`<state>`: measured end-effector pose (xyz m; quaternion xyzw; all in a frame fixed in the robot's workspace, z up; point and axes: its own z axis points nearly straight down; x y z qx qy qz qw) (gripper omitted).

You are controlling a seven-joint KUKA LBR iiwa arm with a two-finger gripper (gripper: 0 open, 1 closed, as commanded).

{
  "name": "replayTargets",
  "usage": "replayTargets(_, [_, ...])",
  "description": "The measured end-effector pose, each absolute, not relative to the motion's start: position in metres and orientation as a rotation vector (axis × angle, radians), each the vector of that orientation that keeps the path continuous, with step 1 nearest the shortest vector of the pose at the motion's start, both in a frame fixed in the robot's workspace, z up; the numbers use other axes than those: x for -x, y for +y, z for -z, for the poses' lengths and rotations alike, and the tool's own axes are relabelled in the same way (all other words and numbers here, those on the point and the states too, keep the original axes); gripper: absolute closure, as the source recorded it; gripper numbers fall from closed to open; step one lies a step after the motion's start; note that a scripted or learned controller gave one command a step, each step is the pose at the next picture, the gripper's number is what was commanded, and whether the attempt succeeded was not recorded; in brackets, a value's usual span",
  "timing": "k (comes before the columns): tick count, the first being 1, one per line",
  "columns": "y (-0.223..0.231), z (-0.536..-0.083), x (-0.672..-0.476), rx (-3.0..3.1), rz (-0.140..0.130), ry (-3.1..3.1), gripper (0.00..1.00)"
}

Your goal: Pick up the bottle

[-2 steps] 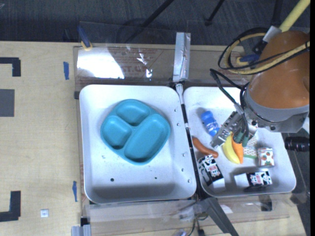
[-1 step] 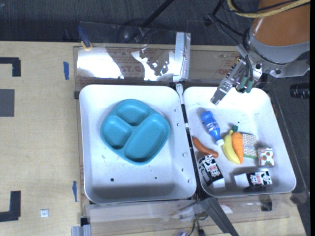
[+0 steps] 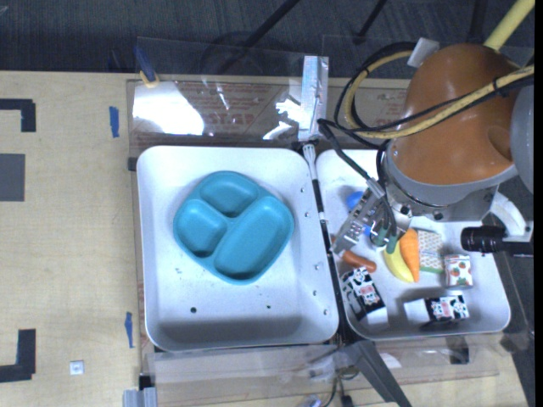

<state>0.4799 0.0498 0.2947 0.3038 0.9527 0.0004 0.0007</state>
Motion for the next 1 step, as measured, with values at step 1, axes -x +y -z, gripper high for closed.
replayTargets(1, [0.0472,-0.2877,-0.4802,0.091,-0.001,3.139,1.00])
